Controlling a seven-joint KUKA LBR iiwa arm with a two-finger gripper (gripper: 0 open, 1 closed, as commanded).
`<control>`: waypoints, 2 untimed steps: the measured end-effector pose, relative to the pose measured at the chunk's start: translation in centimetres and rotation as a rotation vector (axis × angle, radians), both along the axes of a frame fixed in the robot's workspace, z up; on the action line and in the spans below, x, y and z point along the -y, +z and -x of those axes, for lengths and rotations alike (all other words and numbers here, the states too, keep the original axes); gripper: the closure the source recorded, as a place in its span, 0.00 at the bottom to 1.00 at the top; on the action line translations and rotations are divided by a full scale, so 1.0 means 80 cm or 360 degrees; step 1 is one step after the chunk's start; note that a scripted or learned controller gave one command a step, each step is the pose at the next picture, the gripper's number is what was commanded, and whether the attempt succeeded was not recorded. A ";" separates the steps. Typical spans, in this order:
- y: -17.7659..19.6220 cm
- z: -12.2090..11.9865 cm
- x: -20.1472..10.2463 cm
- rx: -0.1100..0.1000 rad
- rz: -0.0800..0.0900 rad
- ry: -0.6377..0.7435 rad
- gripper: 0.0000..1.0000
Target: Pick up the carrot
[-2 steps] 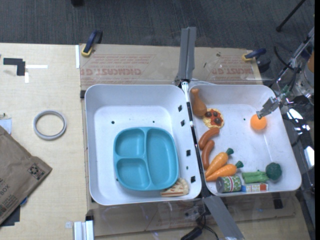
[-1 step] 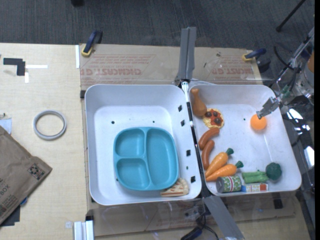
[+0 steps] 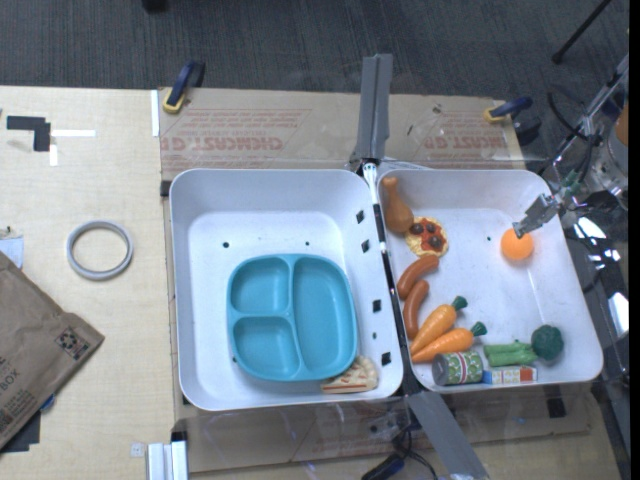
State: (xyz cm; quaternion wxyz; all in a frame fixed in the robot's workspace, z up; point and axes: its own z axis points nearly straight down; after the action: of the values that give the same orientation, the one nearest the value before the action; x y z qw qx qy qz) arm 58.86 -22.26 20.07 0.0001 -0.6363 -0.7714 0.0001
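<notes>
Camera view: carrot (image 3: 437,320) well apart from pincer (image 3: 532,219).

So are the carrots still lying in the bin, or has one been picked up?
Still in the bin. Both carrots lie flat on the right bin's floor; the gripper is near the orange ball.

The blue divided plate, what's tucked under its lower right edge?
A pizza slice pokes out from beneath the blue divided plate, lying on the left bin floor. The plate covers the rest of it.
</notes>
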 end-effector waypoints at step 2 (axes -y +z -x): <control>0.000 0.000 0.000 0.0000 0.0000 0.0000 0.00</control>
State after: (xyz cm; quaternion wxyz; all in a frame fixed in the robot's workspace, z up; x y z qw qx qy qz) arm 58.86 -22.26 20.07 0.0001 -0.6363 -0.7714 0.0001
